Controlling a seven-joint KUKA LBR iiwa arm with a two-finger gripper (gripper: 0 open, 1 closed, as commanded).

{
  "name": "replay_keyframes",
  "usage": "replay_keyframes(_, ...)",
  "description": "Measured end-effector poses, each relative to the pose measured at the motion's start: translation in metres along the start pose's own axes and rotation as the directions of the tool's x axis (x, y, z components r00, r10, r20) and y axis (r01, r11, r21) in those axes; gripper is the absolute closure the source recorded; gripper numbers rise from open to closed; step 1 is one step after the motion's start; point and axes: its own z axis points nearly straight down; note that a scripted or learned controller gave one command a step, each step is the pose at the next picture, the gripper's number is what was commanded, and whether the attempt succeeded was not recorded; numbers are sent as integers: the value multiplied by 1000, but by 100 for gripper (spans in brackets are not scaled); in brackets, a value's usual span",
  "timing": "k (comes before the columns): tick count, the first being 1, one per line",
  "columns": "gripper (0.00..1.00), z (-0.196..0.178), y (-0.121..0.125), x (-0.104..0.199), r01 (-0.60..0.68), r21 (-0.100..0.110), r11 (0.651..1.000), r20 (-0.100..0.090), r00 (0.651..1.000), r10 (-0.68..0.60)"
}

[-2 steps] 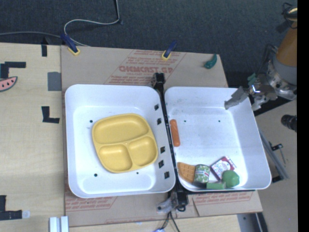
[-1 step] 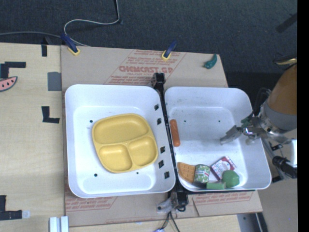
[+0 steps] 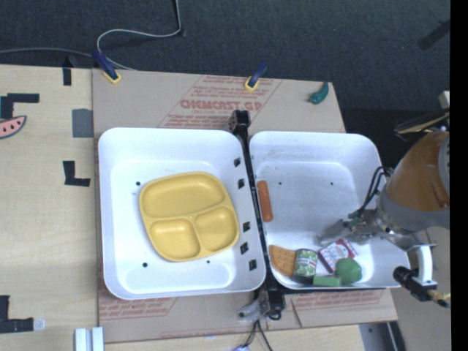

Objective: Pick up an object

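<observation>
Claw (image 3: 330, 234) w/ fingers spread, nothing betw. them, low inside right bin (image 3: 314, 146); red-white packet (image 3: 337, 253) just beside it, near bin's front wall. Pick not yet made; grasp & lift remain.

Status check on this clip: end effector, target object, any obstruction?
End effector low in right bin, nothing visibly gripped. Packet, green toy, can clustered beside it. Yellow tray untouched in left bin.

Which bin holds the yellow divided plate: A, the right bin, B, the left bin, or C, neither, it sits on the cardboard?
B: the yellow divided plate lies flat inside the left bin, while the right bin holds the small items.
</observation>
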Motion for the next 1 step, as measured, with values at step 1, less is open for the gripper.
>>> replay_keyframes(1, 100, -10, 1, -1, -1, -3, 1000, 4, 1000, 1)
